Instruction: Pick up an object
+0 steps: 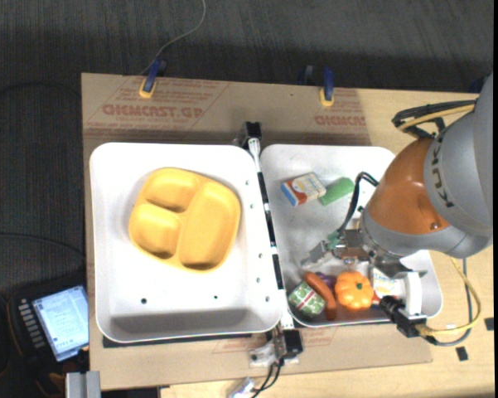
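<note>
Glossy yellow plastic tray, matt cardboard bench

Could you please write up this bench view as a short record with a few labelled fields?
left bin: holds a yellow divided tray
right bin: toy items
far part of right bin: small red and white carton beside a green item
near edge of right bin: orange pumpkin, carrot, green round item
arm: reaches in from the right over the right bin
gripper: low in the right bin, just above the pumpkin; grasp unclear
</note>
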Available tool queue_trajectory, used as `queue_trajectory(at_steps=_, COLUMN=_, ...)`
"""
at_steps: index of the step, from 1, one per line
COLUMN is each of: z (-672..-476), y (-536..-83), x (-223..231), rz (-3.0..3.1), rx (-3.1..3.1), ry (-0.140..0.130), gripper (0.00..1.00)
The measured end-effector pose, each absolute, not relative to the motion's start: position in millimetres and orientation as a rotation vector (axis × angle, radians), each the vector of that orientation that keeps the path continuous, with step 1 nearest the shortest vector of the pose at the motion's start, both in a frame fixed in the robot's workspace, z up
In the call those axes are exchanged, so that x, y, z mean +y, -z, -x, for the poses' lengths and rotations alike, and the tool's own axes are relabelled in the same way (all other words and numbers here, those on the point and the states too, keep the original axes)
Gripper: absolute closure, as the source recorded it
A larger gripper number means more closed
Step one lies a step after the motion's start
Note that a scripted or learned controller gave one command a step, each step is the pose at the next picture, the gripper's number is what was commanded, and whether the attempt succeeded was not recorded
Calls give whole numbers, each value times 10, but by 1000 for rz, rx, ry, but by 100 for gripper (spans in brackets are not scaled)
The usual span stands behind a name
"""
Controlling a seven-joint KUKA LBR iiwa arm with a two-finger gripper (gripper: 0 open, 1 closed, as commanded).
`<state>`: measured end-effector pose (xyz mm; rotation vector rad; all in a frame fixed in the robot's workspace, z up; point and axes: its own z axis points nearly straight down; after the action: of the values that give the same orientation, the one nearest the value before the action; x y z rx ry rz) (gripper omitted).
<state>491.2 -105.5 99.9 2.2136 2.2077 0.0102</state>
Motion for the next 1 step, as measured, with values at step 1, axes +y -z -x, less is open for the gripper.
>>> queue_trajectory(at_steps=1, z=-4877, y=-892, x=-983, rz=-2214, rx=2206, ry=-5, gripper=0)
